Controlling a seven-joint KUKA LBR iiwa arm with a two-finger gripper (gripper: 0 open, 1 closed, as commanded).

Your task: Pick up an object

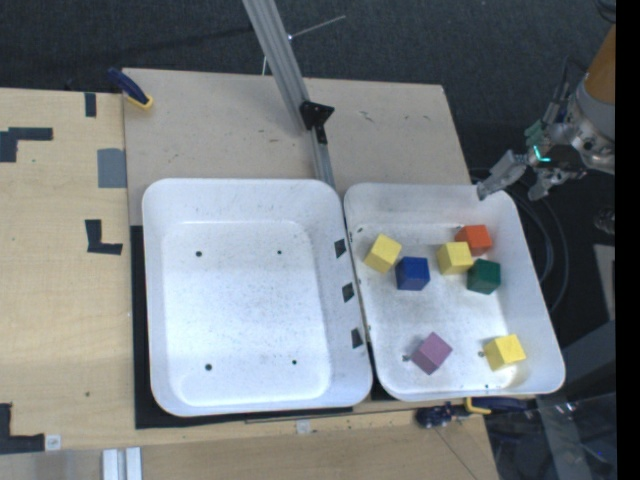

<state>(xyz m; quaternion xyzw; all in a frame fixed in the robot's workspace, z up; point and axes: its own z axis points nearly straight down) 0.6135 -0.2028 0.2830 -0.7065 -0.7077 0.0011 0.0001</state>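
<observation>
From above, the gripper (512, 176) hangs just off the upper right corner of the right bin (532, 288), its fingers apart and holding nothing. The blocks lie below and to its left; the orange block (476, 237) is nearest, touching the yellow block (454, 257) beside the green block (483, 276).

Gripper (512, 176): above the right bin's (530, 298) far right corner, just outside its rim, holding nothing.
Right bin, far side: orange cube (476, 237) by the far right corner; yellow cube (454, 258) just beside it; green cube (483, 276) near the right rim.
Right bin, middle: a second yellow cube (382, 252) and a blue cube (412, 273), close together.
Right bin, near side: purple cube (432, 352); a third yellow cube (504, 351) by the near right corner.
Left bin (160, 268): white, speckled.
</observation>
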